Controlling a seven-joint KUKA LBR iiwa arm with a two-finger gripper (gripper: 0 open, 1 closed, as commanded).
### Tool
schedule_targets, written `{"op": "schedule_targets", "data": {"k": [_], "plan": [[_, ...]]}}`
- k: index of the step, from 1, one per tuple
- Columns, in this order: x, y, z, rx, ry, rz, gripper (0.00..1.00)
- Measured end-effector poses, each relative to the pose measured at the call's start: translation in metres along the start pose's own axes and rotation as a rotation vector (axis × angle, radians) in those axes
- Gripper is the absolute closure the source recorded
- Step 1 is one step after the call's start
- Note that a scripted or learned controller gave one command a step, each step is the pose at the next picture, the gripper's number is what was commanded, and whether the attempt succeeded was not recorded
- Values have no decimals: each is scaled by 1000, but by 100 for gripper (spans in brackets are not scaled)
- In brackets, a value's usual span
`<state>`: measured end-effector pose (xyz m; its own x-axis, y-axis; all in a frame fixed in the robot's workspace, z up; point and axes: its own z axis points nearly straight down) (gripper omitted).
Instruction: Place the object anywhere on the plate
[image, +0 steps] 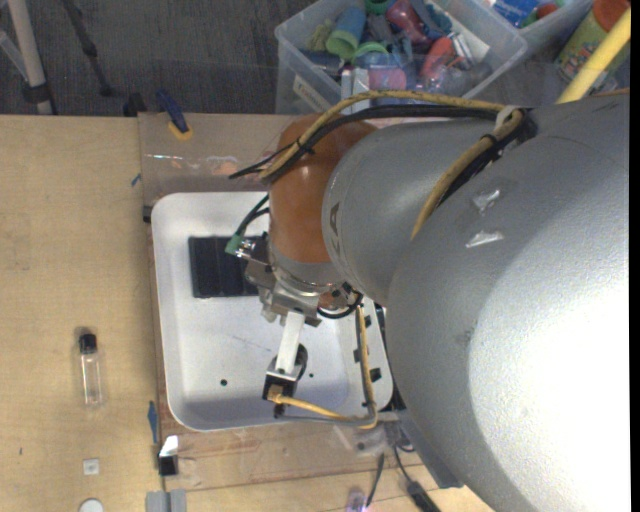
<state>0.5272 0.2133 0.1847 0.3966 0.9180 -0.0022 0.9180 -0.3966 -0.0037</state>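
The arm (480, 250) stands over the white bin (180, 300), placing the end effector (292, 302) low, just beside the flat black item (215, 265) on the bin floor, presumably the object awaiting pickup; whether the end effector is apart or together cannot be told

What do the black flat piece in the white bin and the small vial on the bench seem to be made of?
Black flat piece: matte, no glare, perhaps rubber or foam; I cannot be sure.
Vial: see-through body with a dark cap, so glass or clear plastic.
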Motion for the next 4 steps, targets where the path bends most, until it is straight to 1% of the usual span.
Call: {"op": "schedule_targets", "data": {"k": [1,2,3,4], "plan": [[-27,46,73,-1,1,-551,100],[-2,95,82,-6,1,-813,100],[-13,27,94,-15,4,-788,100],[-72,-9,93,-15,3,-1087,100]]}}
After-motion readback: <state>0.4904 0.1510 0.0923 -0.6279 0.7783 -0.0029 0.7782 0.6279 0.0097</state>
